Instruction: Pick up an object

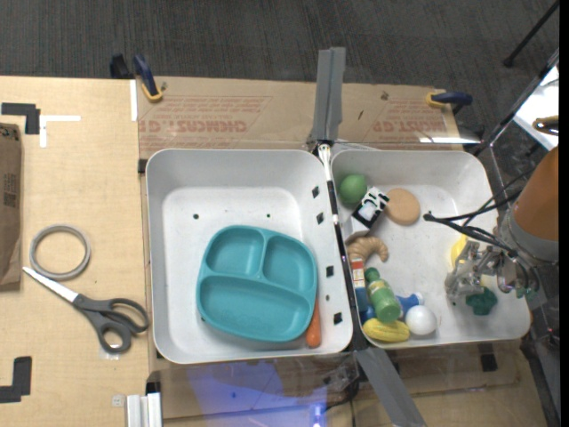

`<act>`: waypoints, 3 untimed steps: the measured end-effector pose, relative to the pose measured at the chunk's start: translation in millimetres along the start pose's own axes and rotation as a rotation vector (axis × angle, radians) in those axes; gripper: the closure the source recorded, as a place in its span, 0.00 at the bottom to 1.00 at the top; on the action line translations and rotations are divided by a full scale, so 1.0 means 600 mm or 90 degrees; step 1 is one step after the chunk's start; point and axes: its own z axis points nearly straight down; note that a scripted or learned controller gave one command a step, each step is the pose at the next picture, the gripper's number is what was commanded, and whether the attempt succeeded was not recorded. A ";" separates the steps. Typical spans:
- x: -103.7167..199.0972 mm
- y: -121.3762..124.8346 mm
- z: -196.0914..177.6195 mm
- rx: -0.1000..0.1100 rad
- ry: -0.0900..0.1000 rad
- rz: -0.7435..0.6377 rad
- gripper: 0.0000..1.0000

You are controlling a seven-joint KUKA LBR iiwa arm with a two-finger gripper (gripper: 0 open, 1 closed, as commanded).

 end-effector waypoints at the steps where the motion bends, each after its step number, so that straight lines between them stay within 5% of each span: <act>1: -0.036 -0.002 -0.001 -0.001 -0.002 0.024 0.00; 2: -0.026 0.046 0.000 -0.001 0.000 0.034 0.00; 3: 0.032 -0.017 0.000 -0.001 0.000 0.008 0.00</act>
